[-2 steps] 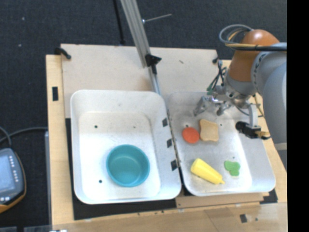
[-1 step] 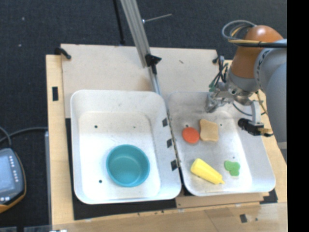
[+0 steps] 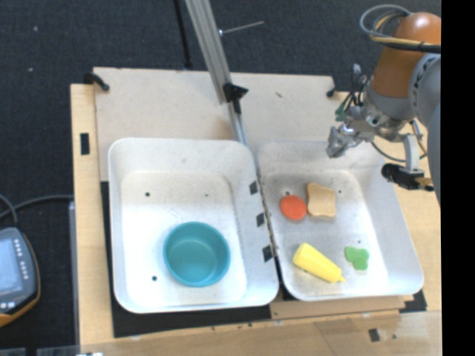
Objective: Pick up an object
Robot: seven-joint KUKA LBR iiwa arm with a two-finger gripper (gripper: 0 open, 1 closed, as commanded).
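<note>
The grey two-finger gripper hangs over the far rim of the right shallow white bin; whether it is open cannot be told. The tan bread-like block lies nearest below it, touching the round orange-red piece. The yellow wedge and small green piece lie near the front wall, apart from each other, and the teal round bowl sits in the left white bin.
</note>
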